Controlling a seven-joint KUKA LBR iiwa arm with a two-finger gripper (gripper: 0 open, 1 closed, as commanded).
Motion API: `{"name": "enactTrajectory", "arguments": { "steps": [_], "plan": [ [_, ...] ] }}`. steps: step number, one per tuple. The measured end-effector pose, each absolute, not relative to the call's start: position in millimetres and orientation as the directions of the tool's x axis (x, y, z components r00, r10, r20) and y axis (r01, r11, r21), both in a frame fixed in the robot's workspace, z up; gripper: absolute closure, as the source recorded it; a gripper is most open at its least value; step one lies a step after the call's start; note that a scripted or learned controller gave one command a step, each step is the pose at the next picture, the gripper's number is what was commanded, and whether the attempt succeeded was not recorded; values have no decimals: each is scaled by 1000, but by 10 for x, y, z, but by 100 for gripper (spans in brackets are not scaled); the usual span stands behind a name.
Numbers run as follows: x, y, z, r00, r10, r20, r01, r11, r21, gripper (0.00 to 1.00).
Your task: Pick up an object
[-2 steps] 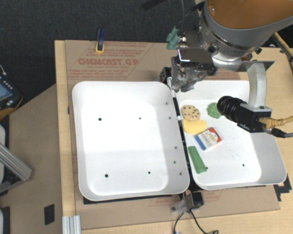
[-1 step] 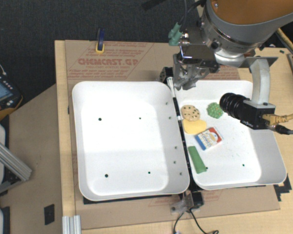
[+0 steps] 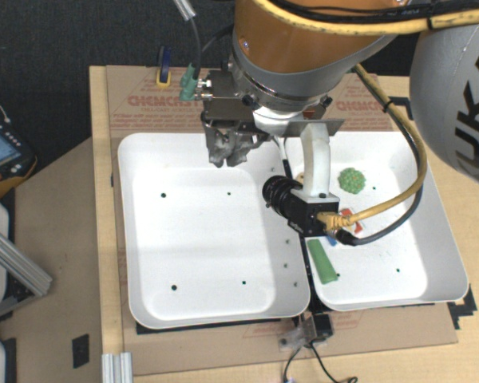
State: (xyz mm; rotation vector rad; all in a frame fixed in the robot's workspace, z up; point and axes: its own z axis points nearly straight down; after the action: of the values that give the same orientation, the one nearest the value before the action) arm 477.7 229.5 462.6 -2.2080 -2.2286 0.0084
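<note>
My gripper (image 3: 228,148) hangs over the far edge of the left bin (image 3: 144,238), near its back right corner. Nothing shows under it but white bin floor. The right bin (image 3: 431,254) holds a green knobbly ball (image 3: 351,179) toward the back. A flat green stick (image 3: 322,262) lies by that bin's left wall near the front. A small red piece (image 3: 348,214) sits between them, partly covered by the cable plug.
The arm's big orange and grey body (image 3: 319,30) covers the back of both bins. A black hose fitting (image 3: 291,202) and yellow cable (image 3: 383,202) hang over the divide between the bins. Cardboard (image 3: 104,134) lies under the bins.
</note>
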Motion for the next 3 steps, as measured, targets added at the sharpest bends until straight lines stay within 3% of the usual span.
{"name": "enactTrajectory", "arguments": {
  "steps": [1,3],
  "plan": [
    [4794,2244,5399,-2,1000,5,1000,2,10,100],
    [4796,2261,5564,-4,1000,3,1000,4,7,100]
  ]
}}
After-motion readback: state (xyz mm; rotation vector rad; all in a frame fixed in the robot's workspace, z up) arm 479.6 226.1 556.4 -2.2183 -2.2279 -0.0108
